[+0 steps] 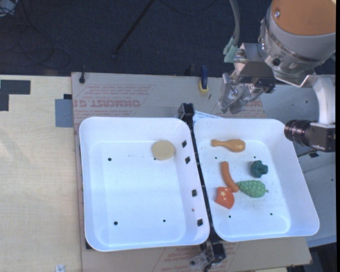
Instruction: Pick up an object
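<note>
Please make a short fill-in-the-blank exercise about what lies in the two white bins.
1. The round beige disc lies in the ____ bin.
2. The right bin holds ____ objects.
3. The red piece lies beside the lower end of the ____ sausage.
4. The gripper hangs above the far edge of the ____ bin.

Missing words: left; five; orange; right

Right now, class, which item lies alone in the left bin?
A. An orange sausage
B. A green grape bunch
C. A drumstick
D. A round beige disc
D: the round beige disc sits by itself near the far edge of the left bin, while the grape bunch, sausage and drumstick all lie in the right bin.
</note>
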`<action>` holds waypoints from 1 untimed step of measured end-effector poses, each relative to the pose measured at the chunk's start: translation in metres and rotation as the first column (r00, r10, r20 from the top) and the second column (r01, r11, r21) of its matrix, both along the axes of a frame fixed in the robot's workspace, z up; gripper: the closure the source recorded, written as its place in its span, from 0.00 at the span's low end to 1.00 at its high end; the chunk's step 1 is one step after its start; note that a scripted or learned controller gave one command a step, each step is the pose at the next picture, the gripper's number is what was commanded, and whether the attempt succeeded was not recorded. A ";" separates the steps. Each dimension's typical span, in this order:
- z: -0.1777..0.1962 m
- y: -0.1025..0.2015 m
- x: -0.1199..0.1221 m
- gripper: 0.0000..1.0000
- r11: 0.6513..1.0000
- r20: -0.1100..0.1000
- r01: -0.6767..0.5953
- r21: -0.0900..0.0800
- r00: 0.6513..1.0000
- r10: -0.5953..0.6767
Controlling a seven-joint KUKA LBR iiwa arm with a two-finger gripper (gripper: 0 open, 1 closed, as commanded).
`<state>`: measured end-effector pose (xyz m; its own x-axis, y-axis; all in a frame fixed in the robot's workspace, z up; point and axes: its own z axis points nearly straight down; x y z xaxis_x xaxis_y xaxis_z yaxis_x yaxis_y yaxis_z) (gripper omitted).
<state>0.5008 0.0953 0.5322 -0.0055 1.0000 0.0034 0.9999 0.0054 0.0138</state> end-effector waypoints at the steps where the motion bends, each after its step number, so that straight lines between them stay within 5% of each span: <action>1: -0.106 -0.088 -0.027 1.00 1.000 -0.028 0.014 -0.007 1.000 -0.014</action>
<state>0.4738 0.0073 0.4259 0.0088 1.0000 -0.0030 0.9999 -0.0088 -0.0141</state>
